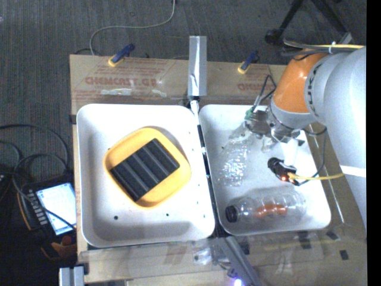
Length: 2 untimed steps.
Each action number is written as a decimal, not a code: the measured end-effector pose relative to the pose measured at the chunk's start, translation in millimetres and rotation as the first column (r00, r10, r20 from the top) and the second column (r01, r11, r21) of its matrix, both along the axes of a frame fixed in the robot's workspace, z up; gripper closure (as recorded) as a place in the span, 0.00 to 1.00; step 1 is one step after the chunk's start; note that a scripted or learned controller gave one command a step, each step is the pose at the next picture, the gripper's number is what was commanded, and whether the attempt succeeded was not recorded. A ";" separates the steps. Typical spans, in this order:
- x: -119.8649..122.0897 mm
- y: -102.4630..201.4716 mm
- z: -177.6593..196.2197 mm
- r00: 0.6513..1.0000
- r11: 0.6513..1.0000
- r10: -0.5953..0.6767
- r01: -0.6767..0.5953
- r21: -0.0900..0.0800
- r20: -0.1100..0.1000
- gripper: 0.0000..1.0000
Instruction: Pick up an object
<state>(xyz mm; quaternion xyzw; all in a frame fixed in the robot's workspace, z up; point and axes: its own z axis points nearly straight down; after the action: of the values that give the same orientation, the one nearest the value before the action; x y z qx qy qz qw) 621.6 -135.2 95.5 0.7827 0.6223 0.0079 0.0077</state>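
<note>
My gripper (255, 123) hangs over the far part of the right bin (318, 216), under the orange-banded wrist. Just below and left of it lies a crumpled clear plastic piece (235, 159), stretching from the gripper's tip toward the bin's middle. I cannot tell whether the two touch. A clear plastic bottle (268, 207) with a dark cap and something orange inside lies on its side along the near wall of the same bin. In the left bin (89, 130) rests a yellow rounded object with a black ribbed top (147, 166).
A grey upright post (197, 67) stands behind the divider between the bins. Two blue-and-yellow clamps (121, 54) hold the brown board at the back. A handheld screen with cables (50, 204) lies on the floor to the left.
</note>
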 end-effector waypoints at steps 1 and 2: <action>-29.4 -55.1 34.5 1.000 1.000 0.012 -0.012 0.002 -0.023 0.00; -84.1 -53.2 89.9 0.993 0.993 0.115 -0.115 0.003 -0.023 0.00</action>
<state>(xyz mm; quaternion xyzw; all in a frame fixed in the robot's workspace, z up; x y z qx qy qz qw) 537.6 -188.4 185.5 0.7456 0.6664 -0.0004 -0.0006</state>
